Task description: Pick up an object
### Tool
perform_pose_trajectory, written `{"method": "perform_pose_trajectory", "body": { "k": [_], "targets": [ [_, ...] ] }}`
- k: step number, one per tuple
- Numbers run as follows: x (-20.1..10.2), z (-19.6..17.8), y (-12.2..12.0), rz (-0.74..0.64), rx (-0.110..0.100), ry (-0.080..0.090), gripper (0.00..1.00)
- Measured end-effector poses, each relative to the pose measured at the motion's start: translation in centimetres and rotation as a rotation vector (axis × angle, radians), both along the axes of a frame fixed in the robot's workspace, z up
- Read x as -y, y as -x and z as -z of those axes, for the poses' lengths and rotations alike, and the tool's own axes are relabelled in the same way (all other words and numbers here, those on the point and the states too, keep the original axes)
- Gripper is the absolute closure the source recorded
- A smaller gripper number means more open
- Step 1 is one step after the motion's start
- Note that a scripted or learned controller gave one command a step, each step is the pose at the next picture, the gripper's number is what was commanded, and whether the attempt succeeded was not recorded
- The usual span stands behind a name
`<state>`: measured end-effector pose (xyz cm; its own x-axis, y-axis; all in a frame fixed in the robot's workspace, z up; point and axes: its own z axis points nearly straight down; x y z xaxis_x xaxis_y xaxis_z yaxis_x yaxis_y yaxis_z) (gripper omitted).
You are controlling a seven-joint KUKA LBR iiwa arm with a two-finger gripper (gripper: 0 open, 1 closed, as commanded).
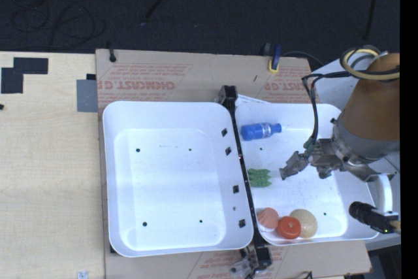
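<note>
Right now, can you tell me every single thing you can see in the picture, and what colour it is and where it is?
left bin: one, white, left half of the bench.
right bin: one, white, beside the left bin.
bottle: one, blue with a white cap end, lying on its side at the far left of the right bin.
green thing: one, green, by the right bin's left wall, nearer than the bottle.
pink thing: one, pink, near left corner of the right bin.
red round thing: one, red, touching the pink thing's right side.
beige round thing: one, pale beige, right of the red one.
cardboard sheet: one, brown with red print, under both bins.
arm: one, grey and orange, reaching in from the right.
gripper: one, dark grey, over the middle of the right bin.
</note>
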<state>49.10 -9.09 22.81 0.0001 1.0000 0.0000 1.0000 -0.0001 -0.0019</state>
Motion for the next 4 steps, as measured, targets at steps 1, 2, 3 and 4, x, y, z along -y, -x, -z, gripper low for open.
{"method": "perform_pose_trajectory", "body": {
  "k": [1,2,3,4],
  "targets": [
    [10.8,-11.4,-0.7,0.009,0.013,0.009,0.00],
    [12.2,0.0,-3.8,0.001,-0.009,-0.003,0.00],
    [12.1,11.9,0.0,0.001,-0.012,-0.006,0.00],
    [12.4,10.2,-0.3,0.007,-0.003,-0.002,1.00]
  ]
}}
